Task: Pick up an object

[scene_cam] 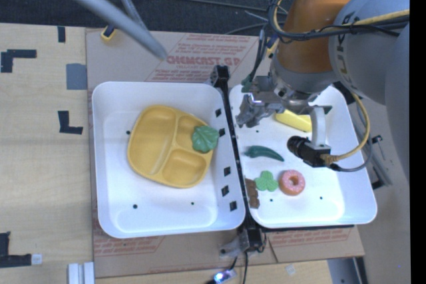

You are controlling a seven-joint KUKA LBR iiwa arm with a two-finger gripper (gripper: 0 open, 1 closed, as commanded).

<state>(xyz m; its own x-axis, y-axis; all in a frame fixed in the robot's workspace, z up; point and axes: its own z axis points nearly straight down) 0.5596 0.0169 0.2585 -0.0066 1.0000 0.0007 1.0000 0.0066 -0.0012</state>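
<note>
Pincer (256, 110) positioned over right bin (359, 209), near divider; clench state cannot be told, nothing seen held. Green pepper (265, 153) located just below it, lying flat. Judged light, stiff, smooth plastic, slip-prone; grasp advised across thick middle.

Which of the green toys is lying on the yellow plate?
The leafy green piece in the left bin, resting on the right edge of the yellow divided plate. The long dark green one and the small clover-shaped one lie in the right bin.
</note>
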